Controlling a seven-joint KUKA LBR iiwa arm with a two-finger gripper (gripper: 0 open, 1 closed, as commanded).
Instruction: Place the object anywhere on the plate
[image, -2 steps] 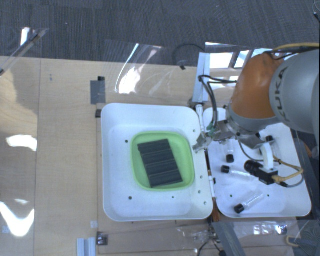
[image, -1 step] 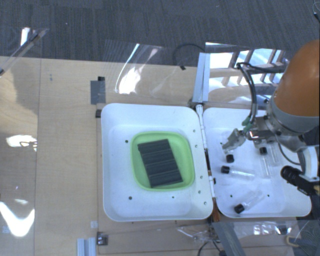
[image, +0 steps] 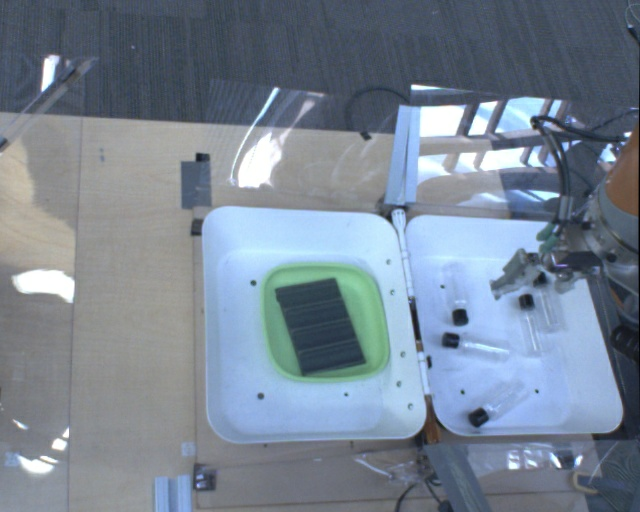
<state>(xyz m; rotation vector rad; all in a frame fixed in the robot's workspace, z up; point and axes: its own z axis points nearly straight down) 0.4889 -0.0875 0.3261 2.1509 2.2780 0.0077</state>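
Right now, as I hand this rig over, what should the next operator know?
Gripper: over the right bin, above the clear vials; whether it has one I can't tell.
Vials: several with black caps lie scattered in the right bin.
Green plate: in the left bin, with a dark ridged block lying on it.
Done: no vial on the plate.
Left: pick one vial, carry it left, set it on the plate.

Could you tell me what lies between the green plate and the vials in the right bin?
In the camera view, the two bins' adjoining white rims separate the green plate from the vials.
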